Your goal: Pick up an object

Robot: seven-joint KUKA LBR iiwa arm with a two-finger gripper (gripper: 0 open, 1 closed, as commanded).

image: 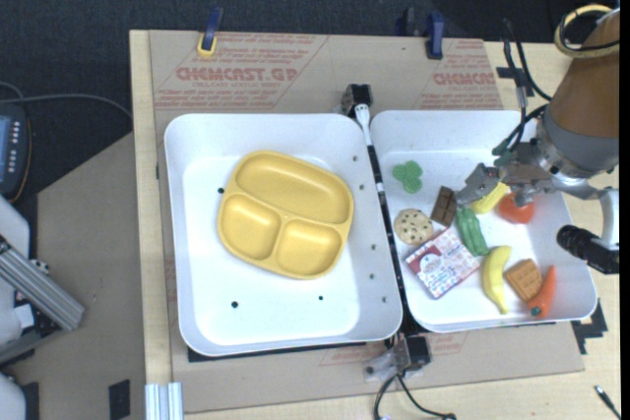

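My gripper [489,184] hangs low over the middle of the right bin [433,138], with the arm reaching in from the right. A small yellow piece [489,201] lies right under it, and a red tomato-like piece [516,209] sits just to its right. Beside the gripper on the left is a brown bar [444,206], and a green pickle-like piece [472,233] lies just below. Whether anything is held cannot be told from this view.
The right bin also holds a green leafy piece [409,176], a cookie [412,226], a red-and-white packet [442,266], a banana [495,276], a brown cracker [524,277] and a carrot [546,290]. A yellow divided tray [285,213] lies in the left bin [197,290].
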